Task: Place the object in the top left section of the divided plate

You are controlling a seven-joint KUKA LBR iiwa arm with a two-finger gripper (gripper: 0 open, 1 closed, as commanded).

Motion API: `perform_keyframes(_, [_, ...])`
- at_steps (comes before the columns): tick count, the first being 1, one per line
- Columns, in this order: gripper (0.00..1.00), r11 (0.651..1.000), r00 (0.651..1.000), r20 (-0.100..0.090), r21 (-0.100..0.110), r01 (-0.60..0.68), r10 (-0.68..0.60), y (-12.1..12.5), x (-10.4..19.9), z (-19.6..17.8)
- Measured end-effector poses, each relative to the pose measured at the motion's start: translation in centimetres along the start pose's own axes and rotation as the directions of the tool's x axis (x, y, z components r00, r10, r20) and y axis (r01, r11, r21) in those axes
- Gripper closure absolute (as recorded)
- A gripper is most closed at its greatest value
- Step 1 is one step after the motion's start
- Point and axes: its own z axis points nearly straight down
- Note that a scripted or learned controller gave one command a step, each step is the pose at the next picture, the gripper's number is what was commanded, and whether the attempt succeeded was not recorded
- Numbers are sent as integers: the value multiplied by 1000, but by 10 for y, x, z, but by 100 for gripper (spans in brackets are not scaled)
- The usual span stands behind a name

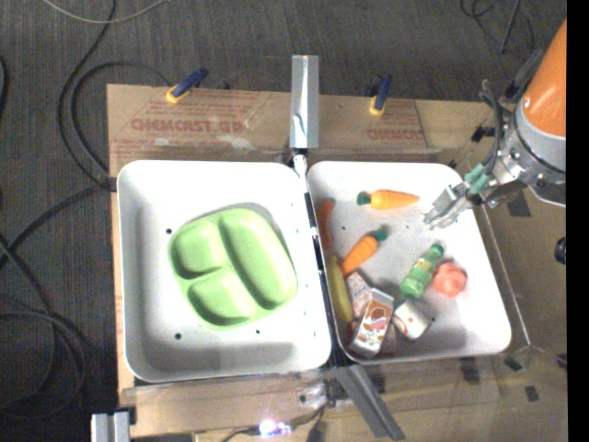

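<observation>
Camera view looks down at a slant on 2 white bins, and the clutter nearest the lower edge sits in the right bin (497, 334): a small printed carton (372, 325), a second carton (357, 295) touching it, and a short white cup (411, 319) just beside them. A yellow banana-like piece (340, 293) lies along the bin's left wall, partly tucked under the cartons, so its full length is hard to judge.

Further up lie a green bottle (422, 271) tilted against a pink round fruit (449, 279), then a carrot (362, 250) pointing down-left, and another carrot (390, 198) lying nearly level near the far wall. An orange strip (325, 219) hugs the divider; what it is cannot be made out.

The task names no particular object. The upper carrot lies closest to the gripper (445, 207) and is well apart from its neighbours, so it looks the likeliest pick. These appear to be toy foods: probably light, stiff plastic, smooth and apt to slip or roll. A hold across the carrot's thick middle, fingers square to its long axis, seems safest.

The gripper hovers just right of that carrot, carrying nothing; its fingers blur together, so I cannot tell how wide they stand. The arm (552, 109) is cut off at the right.

In the left bin (138, 274), the green divided plate (233, 265) sits turned at an angle, so which section counts as top left needs care.
</observation>
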Motion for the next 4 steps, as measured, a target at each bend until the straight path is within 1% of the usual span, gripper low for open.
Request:
perform_keyframes(1, [100, 997, 997, 0, 1, -82, 82, 39, 95, 85])
perform_keyframes(2, [100, 989, 989, 1, 1, -150, 150, 7, 28, 146])
perform_keyframes(3, [100, 975, 975, 2, 2, -221, 221, -36, -103, 193])
perform_keyframes(4, [100, 983, 983, 0, 0, -182, 182, 52, -66, 178])
